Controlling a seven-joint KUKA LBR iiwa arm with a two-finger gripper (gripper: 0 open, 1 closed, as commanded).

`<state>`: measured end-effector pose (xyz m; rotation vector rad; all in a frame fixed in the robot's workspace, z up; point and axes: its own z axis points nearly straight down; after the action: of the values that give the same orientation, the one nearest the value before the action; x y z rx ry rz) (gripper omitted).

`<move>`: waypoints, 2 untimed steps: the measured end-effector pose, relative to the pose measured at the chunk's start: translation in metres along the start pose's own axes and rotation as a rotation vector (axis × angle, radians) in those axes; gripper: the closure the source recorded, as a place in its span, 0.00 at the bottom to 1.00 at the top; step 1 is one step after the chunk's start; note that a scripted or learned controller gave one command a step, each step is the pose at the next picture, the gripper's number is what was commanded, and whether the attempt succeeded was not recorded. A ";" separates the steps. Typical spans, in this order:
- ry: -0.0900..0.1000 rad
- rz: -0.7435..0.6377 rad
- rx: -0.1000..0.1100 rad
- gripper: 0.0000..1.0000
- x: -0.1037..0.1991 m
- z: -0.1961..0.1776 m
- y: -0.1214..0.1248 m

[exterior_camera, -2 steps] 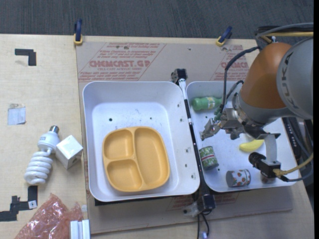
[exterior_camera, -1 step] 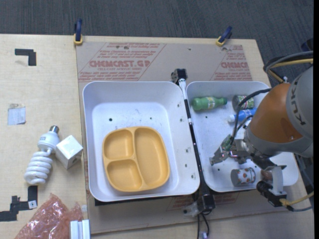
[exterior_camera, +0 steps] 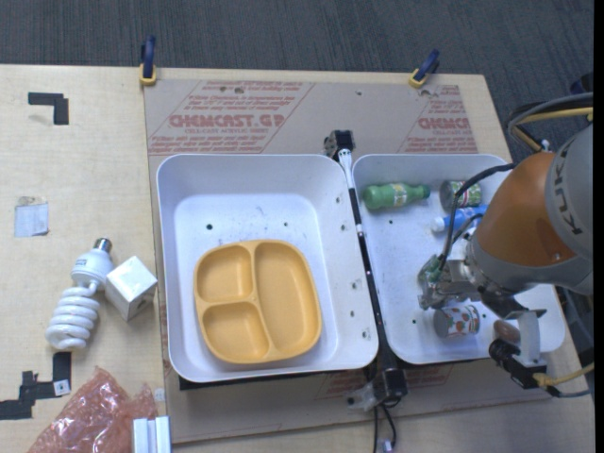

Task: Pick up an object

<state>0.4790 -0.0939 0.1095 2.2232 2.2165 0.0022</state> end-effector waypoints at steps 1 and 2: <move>-0.001 -0.005 0.002 1.00 0.001 -0.041 0.037; 0.000 -0.005 0.002 0.00 0.001 -0.041 0.037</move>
<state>0.5159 -0.0927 0.1501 2.2186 2.2228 -0.0003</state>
